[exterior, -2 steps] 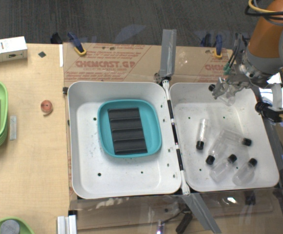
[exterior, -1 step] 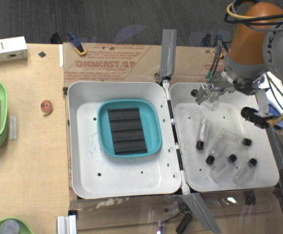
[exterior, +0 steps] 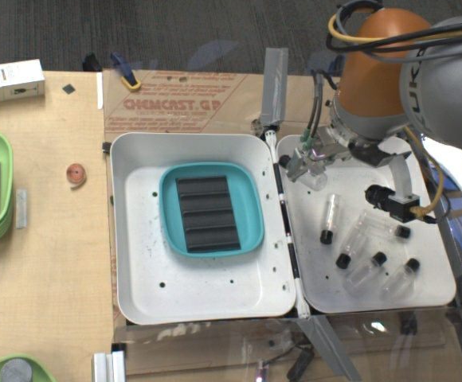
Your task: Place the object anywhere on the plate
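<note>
Your two-finger gripper [exterior: 307, 161] hovers at the right white bin's [exterior: 434, 289] upper left corner, seemingly clamped on a clear plastic vial [exterior: 314, 173], though glare blurs it; lift clear of the dividing rims before crossing; release over the teal square plate's [exterior: 251, 213] ribbed black centre in the left white bin [exterior: 135, 277]; further black-capped vials [exterior: 329, 217] lie loose.
</note>
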`<state>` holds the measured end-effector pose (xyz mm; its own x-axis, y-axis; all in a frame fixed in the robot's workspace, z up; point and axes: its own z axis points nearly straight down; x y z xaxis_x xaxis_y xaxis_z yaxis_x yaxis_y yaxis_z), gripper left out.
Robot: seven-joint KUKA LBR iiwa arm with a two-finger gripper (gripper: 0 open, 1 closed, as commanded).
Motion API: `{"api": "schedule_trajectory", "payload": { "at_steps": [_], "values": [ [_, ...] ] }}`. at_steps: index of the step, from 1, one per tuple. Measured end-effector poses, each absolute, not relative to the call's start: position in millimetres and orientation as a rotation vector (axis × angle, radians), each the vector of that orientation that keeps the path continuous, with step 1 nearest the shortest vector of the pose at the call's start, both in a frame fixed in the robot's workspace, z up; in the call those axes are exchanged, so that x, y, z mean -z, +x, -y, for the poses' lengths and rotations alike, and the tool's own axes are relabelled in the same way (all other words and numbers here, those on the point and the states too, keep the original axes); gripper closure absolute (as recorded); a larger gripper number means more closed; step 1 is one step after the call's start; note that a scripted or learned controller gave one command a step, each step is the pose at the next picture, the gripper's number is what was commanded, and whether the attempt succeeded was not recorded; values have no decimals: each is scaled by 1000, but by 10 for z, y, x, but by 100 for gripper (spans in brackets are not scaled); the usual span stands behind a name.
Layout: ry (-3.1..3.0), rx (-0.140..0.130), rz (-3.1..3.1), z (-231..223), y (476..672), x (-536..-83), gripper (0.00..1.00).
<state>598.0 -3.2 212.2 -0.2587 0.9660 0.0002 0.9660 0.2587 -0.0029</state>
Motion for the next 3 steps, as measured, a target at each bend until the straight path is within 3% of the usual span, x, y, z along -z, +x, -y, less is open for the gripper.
{"api": "schedule_trajectory", "payload": {
  "at_steps": [1,2,3],
  "values": [
    [-1761,-5,2598,-506,5587,-1941,100],
    [-1762,-5,2598,-503,5589,-1943,0],
    [-1792,-2,2581,-22,5772,-2003,0]
  ]
}}
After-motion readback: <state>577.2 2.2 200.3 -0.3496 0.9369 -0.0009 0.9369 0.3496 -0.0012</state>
